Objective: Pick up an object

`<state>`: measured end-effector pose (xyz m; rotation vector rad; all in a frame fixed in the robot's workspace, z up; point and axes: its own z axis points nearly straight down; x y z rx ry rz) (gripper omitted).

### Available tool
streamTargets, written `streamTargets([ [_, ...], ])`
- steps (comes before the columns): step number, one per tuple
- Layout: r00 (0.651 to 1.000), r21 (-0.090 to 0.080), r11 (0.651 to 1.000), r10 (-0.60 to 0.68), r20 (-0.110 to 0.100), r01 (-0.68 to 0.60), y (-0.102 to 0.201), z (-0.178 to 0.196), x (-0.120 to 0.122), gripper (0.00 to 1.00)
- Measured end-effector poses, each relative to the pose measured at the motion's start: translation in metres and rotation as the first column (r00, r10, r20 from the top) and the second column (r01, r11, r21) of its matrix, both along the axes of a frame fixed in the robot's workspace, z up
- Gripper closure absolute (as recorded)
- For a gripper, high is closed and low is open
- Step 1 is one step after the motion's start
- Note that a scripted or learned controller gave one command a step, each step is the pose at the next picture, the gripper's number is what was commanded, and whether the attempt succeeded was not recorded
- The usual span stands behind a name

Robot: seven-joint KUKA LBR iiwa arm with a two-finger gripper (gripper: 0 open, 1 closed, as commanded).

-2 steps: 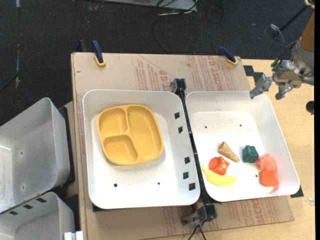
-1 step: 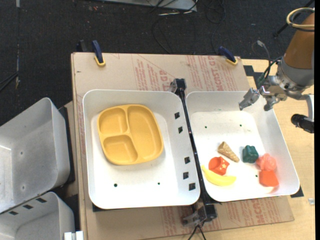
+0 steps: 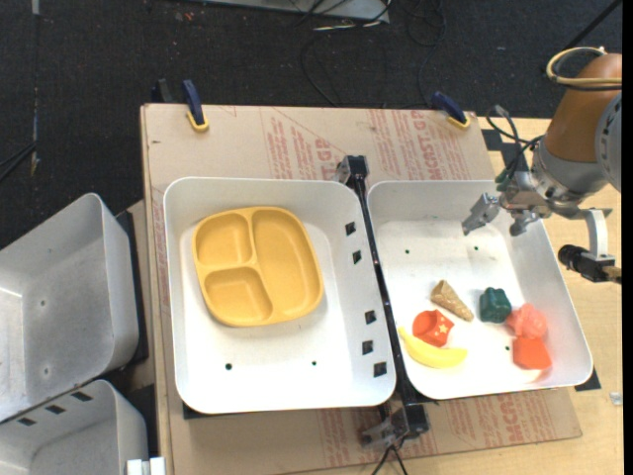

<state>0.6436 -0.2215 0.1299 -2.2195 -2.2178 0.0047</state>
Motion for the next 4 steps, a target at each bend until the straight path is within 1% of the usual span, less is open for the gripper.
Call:
streamTargets([
  [1,1.000,-0.001,1.000,0.003,0.003,-0.003,0.001,-0.040,0.000,0.00],
  [2,1.000,-0.003,1.000,0.005,0.009,-0.005,0.001,-0.026,0.002,1.00],
  [3,1.000,-0.004,1.000,0.004,0.014,-0.004,0.005,0.036,0.009,1.00],
  [4,1.000,-0.004,1.000,0.001,0.012,-0.001,0.003,0.085,0.003,1.00],
])
